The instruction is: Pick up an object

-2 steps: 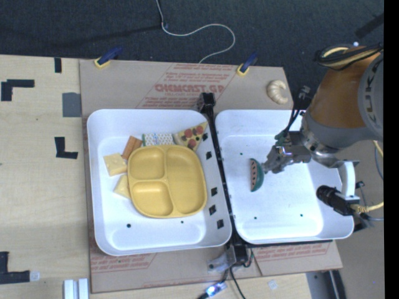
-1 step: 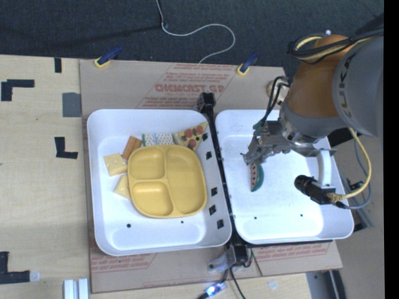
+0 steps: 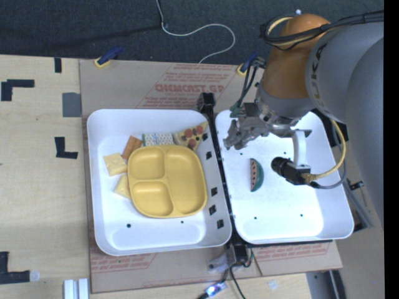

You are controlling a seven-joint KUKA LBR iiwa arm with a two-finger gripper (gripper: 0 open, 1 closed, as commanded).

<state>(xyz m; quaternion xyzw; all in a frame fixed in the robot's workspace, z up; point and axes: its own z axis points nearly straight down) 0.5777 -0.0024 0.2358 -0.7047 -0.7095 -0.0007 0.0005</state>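
We see the watermelon slice [image 3: 255, 174] right of the yellow plate [image 3: 167, 180], in the neighbouring bin [image 3: 293, 210]. The gripper [image 3: 234, 139] hovers up-right of the plate; we cannot tell how open it is. Crackers [image 3: 115, 164] poke from under the plate's left edge, partly hidden.

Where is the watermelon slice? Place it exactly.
In the camera view, the watermelon slice lies in the bin on the view's right, near its left wall and just below the gripper.
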